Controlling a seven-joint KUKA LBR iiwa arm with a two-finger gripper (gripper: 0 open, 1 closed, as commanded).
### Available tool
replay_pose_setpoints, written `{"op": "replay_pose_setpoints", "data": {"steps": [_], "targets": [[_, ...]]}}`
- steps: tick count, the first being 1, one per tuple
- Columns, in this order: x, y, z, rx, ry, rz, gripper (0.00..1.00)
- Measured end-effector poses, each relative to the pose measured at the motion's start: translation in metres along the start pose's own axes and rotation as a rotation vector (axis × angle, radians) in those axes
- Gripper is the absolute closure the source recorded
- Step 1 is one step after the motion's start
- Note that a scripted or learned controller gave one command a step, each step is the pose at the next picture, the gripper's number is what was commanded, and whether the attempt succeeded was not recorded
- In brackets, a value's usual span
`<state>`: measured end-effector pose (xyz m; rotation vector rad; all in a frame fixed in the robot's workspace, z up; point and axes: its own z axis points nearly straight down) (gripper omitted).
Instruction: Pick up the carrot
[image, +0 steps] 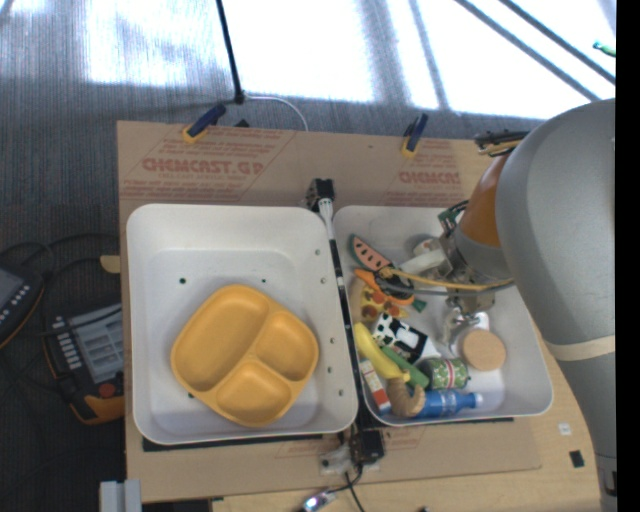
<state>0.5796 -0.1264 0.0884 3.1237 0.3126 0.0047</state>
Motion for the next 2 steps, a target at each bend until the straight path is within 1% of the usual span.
{"op": "replay_pose_setpoints", "data": {"steps": [1, 2], "targets": [[0.068, -0.048, -0.096, 0.004, -0.004, -0.005, 0.00], [0.007, -0.016, 0.000, 0.004, -0.001, -0.061, 0.00]]}}
